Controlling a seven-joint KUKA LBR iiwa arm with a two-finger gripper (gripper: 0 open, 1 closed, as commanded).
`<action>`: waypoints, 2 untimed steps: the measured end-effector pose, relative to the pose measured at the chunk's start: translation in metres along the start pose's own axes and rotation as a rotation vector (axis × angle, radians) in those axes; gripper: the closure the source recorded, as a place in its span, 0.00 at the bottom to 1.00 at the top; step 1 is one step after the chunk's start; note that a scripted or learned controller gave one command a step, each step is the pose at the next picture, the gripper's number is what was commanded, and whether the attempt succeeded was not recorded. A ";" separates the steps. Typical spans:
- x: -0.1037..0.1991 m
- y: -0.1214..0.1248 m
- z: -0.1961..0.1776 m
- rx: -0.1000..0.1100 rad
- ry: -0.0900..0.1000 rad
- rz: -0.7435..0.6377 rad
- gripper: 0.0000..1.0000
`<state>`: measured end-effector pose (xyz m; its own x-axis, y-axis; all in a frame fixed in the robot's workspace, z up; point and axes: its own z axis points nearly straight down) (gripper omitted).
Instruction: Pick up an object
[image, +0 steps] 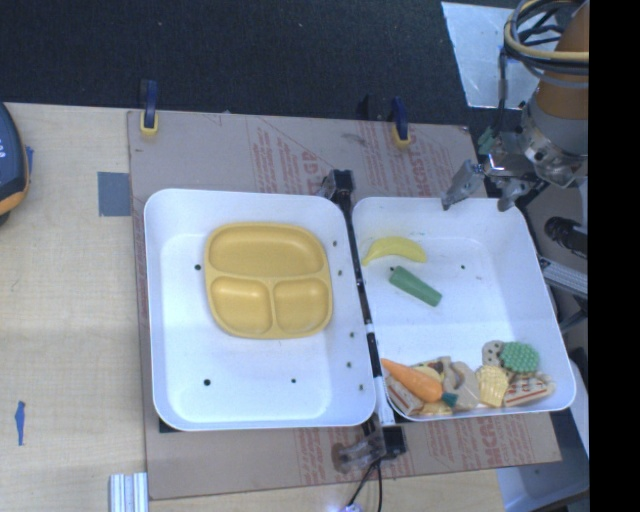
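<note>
Two white bins lie side by side on a cardboard sheet (250, 150). Much of the arm (560, 60) is cut off at the frame's top right; its gripper (485, 188) hangs over the right bin's (480, 300) far rim, fingers spread apart with nothing between them. In that bin, a curved yellow banana (395, 250) touches a green cylinder (414, 285) near the divider. Along the near edge, small toy foods crowd together and are hard to separate: an orange carrot (412, 380), a yellow corn piece (491, 384), a bumpy green round piece (519, 356). The left bin (170, 350) holds a glossy yellow divided plate (268, 278). Blue clamps (149, 105) pin the sheet's far edge.
</note>
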<state>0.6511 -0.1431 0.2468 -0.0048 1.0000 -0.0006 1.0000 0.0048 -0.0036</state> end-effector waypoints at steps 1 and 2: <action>0.044 -0.100 0.159 0.022 0.006 0.001 0.00; 0.038 -0.057 0.155 -0.003 0.000 0.000 0.00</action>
<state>0.5932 -0.1059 0.0920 -0.0049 1.0000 -0.0004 1.0000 0.0049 -0.0002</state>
